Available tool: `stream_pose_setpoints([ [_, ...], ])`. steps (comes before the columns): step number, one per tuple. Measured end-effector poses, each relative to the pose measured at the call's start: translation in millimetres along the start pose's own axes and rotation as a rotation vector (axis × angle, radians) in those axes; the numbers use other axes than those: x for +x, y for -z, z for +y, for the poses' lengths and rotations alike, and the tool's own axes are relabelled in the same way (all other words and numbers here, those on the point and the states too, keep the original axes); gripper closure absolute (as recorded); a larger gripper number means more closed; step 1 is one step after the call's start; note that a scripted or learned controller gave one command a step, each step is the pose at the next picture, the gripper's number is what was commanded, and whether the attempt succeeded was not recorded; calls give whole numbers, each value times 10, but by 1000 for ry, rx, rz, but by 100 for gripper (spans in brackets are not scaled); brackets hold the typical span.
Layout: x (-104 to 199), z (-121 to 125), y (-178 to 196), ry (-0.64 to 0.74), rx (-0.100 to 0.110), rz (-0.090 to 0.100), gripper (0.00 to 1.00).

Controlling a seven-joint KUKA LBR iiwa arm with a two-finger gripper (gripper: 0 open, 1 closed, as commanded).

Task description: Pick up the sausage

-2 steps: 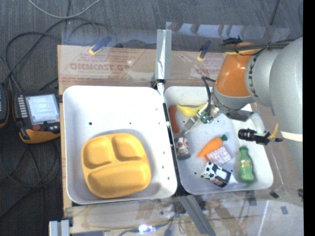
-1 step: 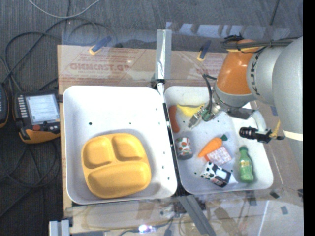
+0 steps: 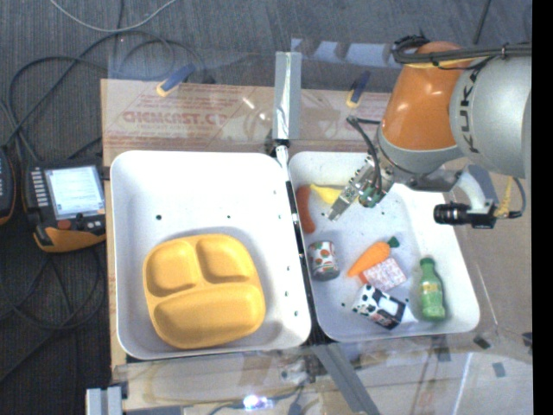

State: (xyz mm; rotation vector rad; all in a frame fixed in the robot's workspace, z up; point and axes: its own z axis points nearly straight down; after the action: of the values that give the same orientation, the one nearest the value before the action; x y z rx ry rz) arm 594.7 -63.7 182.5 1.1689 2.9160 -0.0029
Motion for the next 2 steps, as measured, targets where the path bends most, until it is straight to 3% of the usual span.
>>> stream_pose_setpoints([
  [1,1218,716,-3,49,0,3,100],
  [2,1217,715,-3,49,0,3,0],
])
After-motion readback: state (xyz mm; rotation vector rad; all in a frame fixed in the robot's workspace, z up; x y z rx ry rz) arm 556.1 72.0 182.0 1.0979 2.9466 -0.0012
